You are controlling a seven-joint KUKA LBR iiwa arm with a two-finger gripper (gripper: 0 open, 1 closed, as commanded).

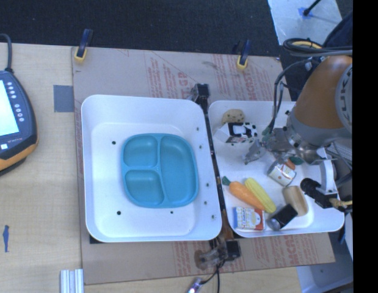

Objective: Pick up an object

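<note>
Here, fingers low in right bin, spread unclear, near toy cow

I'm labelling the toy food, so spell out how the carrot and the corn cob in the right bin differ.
The carrot is orange with a green tip at its upper-left end; the corn cob is pale yellow. The carrot tapers, while the corn cob keeps an even, blunt-ended thickness. The carrot lies nearer the blue plate's bin. Both lie side by side on the same slant in the right bin.

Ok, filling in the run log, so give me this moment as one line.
arm: over right bin | gripper: low near toy cow | grasp: none seen | left bin: blue tray
</note>
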